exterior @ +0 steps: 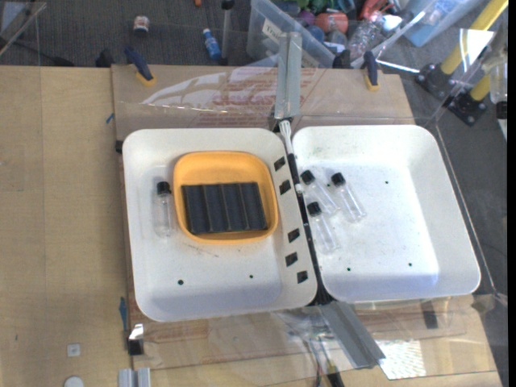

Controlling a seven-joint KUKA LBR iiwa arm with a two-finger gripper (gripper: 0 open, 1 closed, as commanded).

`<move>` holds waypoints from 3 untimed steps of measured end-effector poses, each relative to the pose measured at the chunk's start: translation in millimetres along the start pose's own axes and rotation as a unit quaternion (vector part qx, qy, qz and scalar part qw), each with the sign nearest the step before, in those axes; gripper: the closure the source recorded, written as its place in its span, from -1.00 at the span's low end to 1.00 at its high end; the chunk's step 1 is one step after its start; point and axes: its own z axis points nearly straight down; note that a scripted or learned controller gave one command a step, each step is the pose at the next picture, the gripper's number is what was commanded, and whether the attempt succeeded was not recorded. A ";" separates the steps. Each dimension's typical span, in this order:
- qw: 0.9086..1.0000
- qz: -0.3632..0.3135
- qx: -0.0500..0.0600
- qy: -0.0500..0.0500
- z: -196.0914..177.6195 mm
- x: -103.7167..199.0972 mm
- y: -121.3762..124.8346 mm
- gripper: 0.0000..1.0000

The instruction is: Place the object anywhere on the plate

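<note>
So the two white bins sat side by side on the wooden bench point(56, 216), and all the action was basically split between them. The left bin point(201, 297) had the orange plate point(222, 161) in its upper middle, and a dark ribbed block point(224, 208) took up most of the plate's floor. A clear vial with a black cap point(164, 210) lay in that same bin just beside the plate's left rim, cap pointing to the far side. It was on the bin floor, not on the plate; couldn't tell if it actually touched the rim. Over in the right bin point(403, 240) there were three more capped vials bunched near its left wall: a long one point(347, 198) lying at a slant, a second one point(320, 226) closer to the divider, and a third point(306, 182) tucked right against the divider, hard to make out since the glass was see-through. None of those were anywhere near the plate. The divider strip point(292, 216) between the bins carried a row of small black marks. Behind the bins a metal bar point(288, 75) stood up from the seam, and a clear tub point(339, 14) full of colourful toys sat on the floor beyond — typical lab clutter.
</note>
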 end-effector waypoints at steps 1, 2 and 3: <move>1.000 0.016 0.000 0.000 0.0 -1.8 0.4 1.00; 0.999 0.035 0.000 0.000 -0.3 -0.8 0.2 1.00; 0.998 0.059 0.000 0.000 0.1 -2.0 0.6 1.00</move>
